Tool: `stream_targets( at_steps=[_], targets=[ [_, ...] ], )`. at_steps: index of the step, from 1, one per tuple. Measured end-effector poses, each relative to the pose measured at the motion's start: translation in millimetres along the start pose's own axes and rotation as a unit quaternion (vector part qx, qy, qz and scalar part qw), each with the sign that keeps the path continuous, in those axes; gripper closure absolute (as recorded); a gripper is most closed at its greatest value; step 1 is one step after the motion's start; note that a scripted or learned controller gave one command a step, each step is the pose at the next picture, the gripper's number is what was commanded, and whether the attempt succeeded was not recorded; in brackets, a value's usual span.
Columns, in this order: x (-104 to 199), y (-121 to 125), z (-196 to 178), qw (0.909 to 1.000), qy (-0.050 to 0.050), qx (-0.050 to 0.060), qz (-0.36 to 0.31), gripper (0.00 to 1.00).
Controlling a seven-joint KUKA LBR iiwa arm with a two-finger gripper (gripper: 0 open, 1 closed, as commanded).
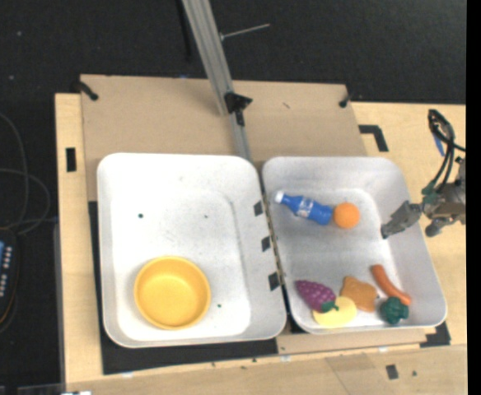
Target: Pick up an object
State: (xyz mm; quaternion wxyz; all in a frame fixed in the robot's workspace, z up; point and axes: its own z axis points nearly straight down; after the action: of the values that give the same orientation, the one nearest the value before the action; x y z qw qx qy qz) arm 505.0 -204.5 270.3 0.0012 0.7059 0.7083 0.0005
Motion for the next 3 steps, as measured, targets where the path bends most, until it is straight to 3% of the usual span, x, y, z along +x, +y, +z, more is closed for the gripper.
stream_targets(
  at_steps=[1,3],
  targets=[
    [0,0,0,1.0000,0.000,0.000,0.001,0.00],
    [-9,-12,116,1.0000,0.000,0.003,0.002,0.00]
  ],
)
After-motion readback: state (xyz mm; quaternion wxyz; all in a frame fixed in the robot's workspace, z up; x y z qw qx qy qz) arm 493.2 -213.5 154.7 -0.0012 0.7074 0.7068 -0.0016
